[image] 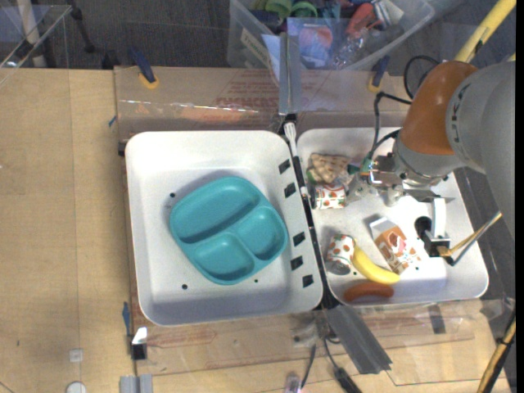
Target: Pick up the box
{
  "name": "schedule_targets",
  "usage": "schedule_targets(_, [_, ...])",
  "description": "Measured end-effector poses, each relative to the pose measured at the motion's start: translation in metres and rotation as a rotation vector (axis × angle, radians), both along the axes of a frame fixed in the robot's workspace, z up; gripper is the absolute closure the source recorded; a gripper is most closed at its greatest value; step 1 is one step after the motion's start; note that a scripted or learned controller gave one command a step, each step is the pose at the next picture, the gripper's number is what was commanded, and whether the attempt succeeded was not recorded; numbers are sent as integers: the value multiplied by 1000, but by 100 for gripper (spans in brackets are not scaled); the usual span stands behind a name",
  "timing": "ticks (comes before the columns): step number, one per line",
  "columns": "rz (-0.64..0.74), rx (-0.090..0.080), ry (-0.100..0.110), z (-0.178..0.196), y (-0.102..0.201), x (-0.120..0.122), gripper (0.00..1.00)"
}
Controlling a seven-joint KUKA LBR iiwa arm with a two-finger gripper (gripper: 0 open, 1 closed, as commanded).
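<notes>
So, you had the gripper (385,178) over the right bin (468,281) at its 11 o'clock; can't tell how it sat. Box (394,245) lay at bin's 6, w/ banana (373,268) touching at box's 7.

- One fixed camera sits above the tabletop (57,219), looking down at a slant toward 12 o'clock.
- It stands at middle distance, taking in both white bins (205,150) whole.
- The arm (458,121) enters from 3 o'clock.
</notes>
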State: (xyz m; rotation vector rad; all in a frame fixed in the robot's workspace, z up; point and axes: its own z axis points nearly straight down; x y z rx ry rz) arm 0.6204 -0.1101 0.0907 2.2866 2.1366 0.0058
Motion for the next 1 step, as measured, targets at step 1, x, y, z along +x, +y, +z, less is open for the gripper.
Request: schedule_targets(1, [-1,-1,-2,10,-1,1,100])
